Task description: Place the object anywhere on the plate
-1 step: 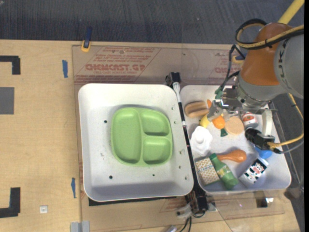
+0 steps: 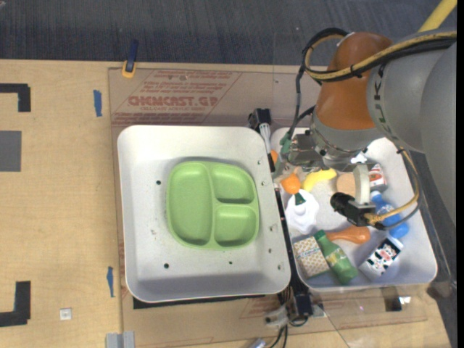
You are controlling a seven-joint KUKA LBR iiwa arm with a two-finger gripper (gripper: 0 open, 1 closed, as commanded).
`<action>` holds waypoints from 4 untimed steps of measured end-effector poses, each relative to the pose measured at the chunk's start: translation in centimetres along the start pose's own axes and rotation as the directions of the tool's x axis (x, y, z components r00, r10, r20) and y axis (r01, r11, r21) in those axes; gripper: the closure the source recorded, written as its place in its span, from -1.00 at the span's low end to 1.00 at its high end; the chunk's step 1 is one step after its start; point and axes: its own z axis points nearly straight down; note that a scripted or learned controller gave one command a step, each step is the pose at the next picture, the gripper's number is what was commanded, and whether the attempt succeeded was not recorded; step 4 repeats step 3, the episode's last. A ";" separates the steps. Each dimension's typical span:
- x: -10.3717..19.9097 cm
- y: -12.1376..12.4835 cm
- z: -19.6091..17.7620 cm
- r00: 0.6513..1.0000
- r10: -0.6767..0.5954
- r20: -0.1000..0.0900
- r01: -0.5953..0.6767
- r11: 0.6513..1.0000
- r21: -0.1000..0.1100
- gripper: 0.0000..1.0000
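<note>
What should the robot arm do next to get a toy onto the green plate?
Probably lower into the right bin and try grabbing one toy, maybe the yellow one. The arm hangs over that pile, and the green plate in the left bin has nothing on it yet.

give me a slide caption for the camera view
KUKA arm reaching into the right bin of mixed objects, beside a green plate in the left bin.
</note>
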 end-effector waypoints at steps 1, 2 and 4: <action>8.2 0.9 0.0 0.998 -0.069 0.002 0.069 0.998 -0.005 1.00; 17.8 1.0 -3.7 0.988 -0.155 0.000 0.155 0.988 -0.007 1.00; 17.3 1.1 -3.5 0.989 -0.149 0.004 0.149 0.989 -0.003 -1.00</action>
